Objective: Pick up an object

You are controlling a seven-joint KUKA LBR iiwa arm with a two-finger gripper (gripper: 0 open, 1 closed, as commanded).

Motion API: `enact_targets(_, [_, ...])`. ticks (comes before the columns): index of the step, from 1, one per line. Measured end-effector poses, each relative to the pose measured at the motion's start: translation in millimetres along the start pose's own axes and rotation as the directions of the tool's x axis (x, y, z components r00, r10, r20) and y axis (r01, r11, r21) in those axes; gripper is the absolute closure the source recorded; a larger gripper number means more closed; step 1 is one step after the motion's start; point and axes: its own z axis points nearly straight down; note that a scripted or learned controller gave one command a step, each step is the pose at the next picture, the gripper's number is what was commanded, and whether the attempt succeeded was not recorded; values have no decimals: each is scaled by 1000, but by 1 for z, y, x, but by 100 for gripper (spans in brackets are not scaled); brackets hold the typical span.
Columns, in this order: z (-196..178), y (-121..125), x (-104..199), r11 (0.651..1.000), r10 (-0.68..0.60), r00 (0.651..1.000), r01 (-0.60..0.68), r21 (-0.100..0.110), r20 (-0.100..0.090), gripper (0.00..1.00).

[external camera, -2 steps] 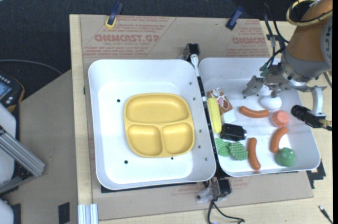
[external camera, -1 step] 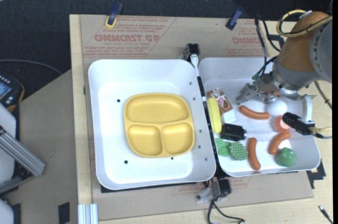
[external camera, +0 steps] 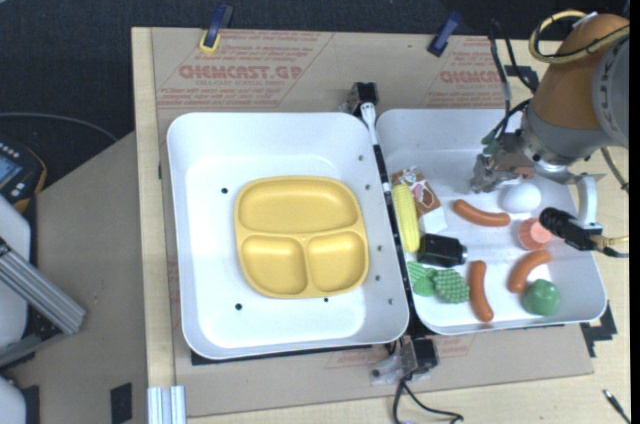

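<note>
Green ball (external camera: 541, 297), carrot (external camera: 529, 268) and sausages beneath the tool (external camera: 497, 170), its spread untellable.

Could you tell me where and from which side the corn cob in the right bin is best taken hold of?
Probably grip the corn cob at mid-length, coming from above. It lies flat and long beside the bin's left wall, so closing across its narrow width seems the surest hold.

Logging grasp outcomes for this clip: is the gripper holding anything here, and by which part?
Cannot be told. The gripper is low in the right bin near a white egg, nothing visible between its fingers.
</note>
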Motion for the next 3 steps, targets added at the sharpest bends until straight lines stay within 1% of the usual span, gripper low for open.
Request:
enact_targets(1, [-64,7,0,1000,-2,1000,2,-8,2,100])
enact_targets(2, [-129,8,1,1000,-2,1000,2,-9,3,100])
enact_targets(3, [-129,8,1,1000,-1,1000,1,-3,1,100])
